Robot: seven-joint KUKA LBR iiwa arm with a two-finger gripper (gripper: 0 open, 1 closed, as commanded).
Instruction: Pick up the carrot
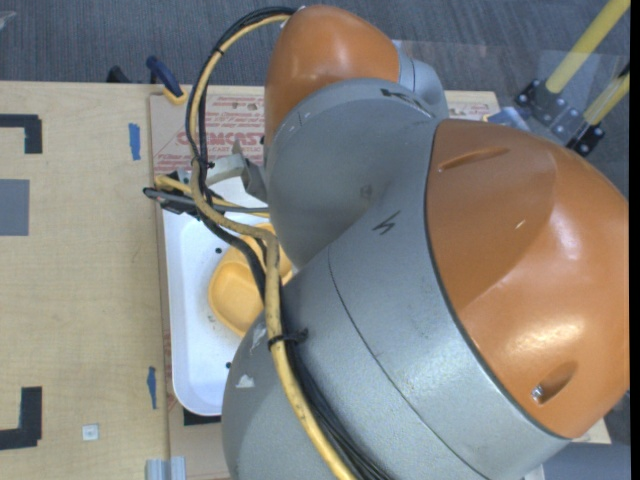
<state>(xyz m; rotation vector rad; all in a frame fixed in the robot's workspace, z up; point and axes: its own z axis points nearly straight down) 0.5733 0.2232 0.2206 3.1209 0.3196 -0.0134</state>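
In the camera view, the KUKA arm (pixel 420 268) bulked across most of the frame, its grey housings and orange caps leaning over the bench (pixel 70 288) from the right. That placement reads as a reach down into the white bin (pixel 185 298), of which a strip of the left wall and floor remained uncovered. A bundle of yellow and black cables (pixel 215 118) looped off the arm and trailed along its side down past the bin, presumably strapped there to follow the wrist as it turns.

The gripper sat somewhere under the arm's body, so whether the claw was wide, narrow or closed on something could not be told.

On the bin floor lay a rounded yellow-orange object (pixel 236 296), partly under the cables and the arm's edge. It could be the carrot, but its blunt shape was not enough to name it with confidence; the carrot's position was otherwise hidden beneath the arm.

Behind the bin a cardboard sheet (pixel 225 118) carried red printing, too small and too covered to read. Blue tape strips (pixel 134 140) and black corner marks (pixel 28 133) on the bench likely fixed the layout. No brand name showed on the arm's housings.
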